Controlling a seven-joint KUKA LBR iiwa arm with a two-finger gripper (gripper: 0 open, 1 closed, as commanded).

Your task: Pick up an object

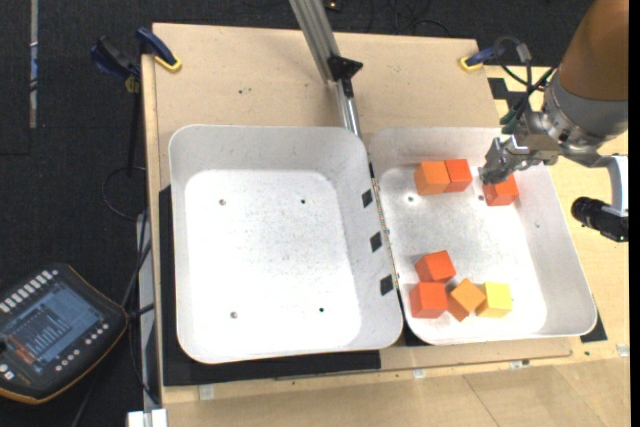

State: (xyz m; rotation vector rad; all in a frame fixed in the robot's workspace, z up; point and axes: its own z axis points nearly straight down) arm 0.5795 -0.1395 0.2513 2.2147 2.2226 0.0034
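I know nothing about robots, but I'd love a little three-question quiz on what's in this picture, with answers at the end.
1. True or false: all the blocks lie in the right bin.
2. How many yellow blocks are there? A) none B) one C) three
3. Fill in: the pincer sits right above a single ____ block near the bin's far right side.

Key
1. True. The left bin holds no blocks.
2. B. One yellow block lies at the near side, next to an orange one.
3. Red-orange. It lies apart from the orange pair to its left. Whether the pincer grips it cannot be told.
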